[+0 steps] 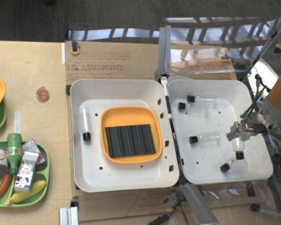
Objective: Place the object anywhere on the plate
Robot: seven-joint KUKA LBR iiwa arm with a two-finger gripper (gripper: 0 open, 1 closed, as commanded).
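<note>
The arm reaches in over the right edge of the right bin [243,90], and its gripper [239,134] sits low over the bin floor near that edge, right above a clear vial with a black cap [239,150]. Whether the pincer is apart, together or clamped on the vial I cannot tell from here; the metal parts blur together and the vial seems to lie just below them, not plainly between them. Four more capped vials lie in that bin: two toward the far edge [202,101], one near the middle [203,138] and one by the near edge [228,165]. The orange plate [130,115] rests in the middle of the left bin [79,172] with a dark ribbed slab [130,140] on it, and another vial [85,124] lies along that bin's left edge. I judge this to be the picking step, with nothing carried over yet. Next the gripper needs a firm hold on the vial, a lift clear of the bin wall, a move left across the divide between bins, and a release over the plate.
</note>
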